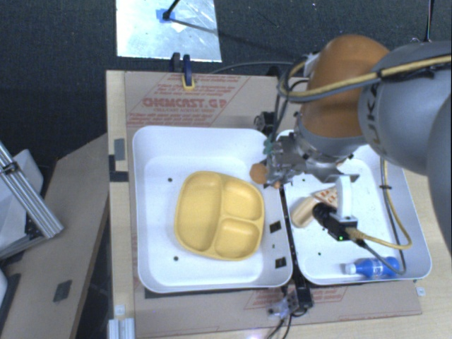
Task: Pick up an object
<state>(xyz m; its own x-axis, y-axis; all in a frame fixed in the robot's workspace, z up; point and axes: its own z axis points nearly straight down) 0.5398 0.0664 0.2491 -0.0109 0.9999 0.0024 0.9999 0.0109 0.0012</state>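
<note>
Two white bins sit side by side: a yellow tray (219,215) fills the left bin (152,189), long axis slanting down-right. The claw (274,167) hangs over the divider, grip hidden, can't tell.

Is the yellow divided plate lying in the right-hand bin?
No, the yellow divided plate lies in the left bin.

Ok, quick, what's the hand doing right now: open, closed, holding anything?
Hand: cannot be told; it sits low over the divide between the two bins.
</note>
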